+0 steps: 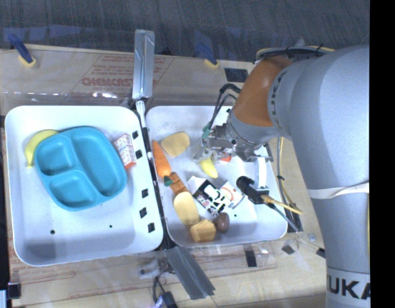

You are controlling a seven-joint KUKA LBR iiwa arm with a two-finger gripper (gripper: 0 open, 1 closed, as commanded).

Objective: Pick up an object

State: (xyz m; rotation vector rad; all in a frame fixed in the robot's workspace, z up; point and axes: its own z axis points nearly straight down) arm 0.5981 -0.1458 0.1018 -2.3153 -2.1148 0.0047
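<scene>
Bench [75, 76] with two white bins, left [18, 236] and right [184, 115], side by side.

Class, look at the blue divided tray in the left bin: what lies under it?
A yellow object pokes out from beneath the blue divided tray at its upper-left edge; most of it is covered, so its full shape stays hidden.

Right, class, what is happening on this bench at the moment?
A grey KUKA arm reaches into the right bin, its gripper low over a small yellow item amid toy food, including a carrot. Nothing is visibly held. The left bin holds a blue divided tray.
</scene>
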